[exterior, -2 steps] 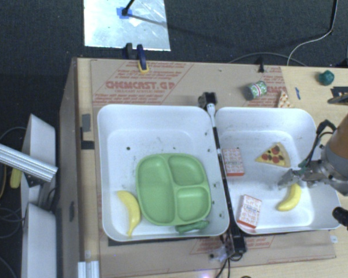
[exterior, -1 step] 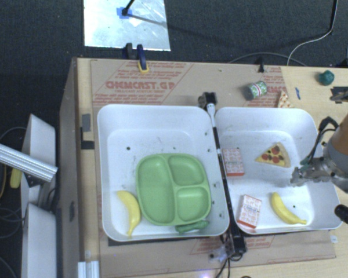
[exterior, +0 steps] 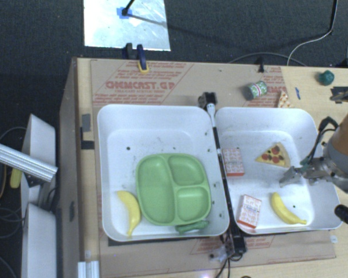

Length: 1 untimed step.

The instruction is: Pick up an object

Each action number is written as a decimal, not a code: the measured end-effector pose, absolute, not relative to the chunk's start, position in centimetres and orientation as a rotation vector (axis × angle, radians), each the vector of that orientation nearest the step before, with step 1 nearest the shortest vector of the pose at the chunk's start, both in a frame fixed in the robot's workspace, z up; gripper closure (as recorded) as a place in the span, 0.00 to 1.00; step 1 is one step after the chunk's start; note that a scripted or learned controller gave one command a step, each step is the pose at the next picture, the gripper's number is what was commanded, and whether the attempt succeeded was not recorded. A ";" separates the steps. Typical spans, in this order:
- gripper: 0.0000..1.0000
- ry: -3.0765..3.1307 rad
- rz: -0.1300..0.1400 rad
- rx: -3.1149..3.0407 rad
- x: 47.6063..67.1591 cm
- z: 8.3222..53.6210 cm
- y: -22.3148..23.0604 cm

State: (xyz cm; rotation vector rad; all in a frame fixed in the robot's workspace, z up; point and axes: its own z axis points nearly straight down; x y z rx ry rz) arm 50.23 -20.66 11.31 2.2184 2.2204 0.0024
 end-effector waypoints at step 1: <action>0.00 2.224 0.002 2.216 48.7 16.1 -14.7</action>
